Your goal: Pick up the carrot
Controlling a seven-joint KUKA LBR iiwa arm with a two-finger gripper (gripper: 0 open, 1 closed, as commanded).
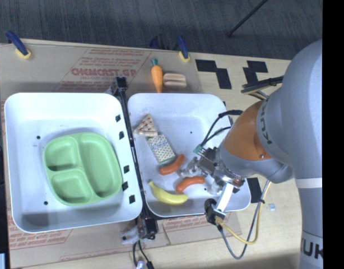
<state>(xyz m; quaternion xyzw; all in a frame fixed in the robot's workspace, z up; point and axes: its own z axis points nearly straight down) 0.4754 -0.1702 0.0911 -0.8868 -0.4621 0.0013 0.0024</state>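
The carrot (156, 77), orange with a green top, lies on the cardboard bench just behind the right bin's (217, 102) far rim, outside both bins. My gripper (200, 165) hangs low over the front part of the right bin, far from the carrot. It sits right beside two red sausages (171, 165) (190, 182). The arm's wrist and cables hide the tool's tip, and I see nothing held in it.
A tan bun-like toy (174, 80) lies next to the carrot. The right bin also holds a waffle piece (145, 126), a speckled packet (161, 148) and a banana (167, 194). A green divided plate (80, 167) sits in the left bin (21, 111).
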